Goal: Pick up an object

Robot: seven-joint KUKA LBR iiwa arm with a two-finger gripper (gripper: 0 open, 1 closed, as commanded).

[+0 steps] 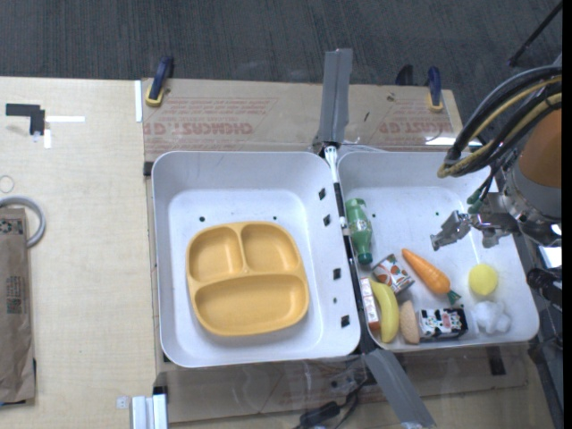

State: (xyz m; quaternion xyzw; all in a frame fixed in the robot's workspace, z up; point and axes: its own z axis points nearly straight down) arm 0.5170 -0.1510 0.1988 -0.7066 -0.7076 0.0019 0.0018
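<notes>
At the near edge of the right bin (420, 172), closest to the camera, a row of small things is seen: a banana (386, 310), a bread-like roll (409, 323), a black-and-white printed carton (443, 322) and a white lump (491, 315) in the near right corner. Behind them lie a small red-and-white packet (393, 273), a carrot (426, 271) and a yellow lemon-like ball (483, 279); a green bottle (359, 230) rests along the left wall. A yellow divided plate (247, 278) is held in the left bin (170, 239).

The tool (450, 231) is seen above the right bin, towards its right wall, just behind the carrot and apart from it. Nothing is seen between its fingers; whether they are spread or pressed together cannot be told.

The approach step is judged to be in hand, no object being lifted yet. A descent onto one thing, probably the carrot or the ball, would be called for next.

On the cardboard (241, 119) at the worktop's far edge, red print is seen upside down; it cannot be read with certainty. The packets' labels are too small to be read.
</notes>
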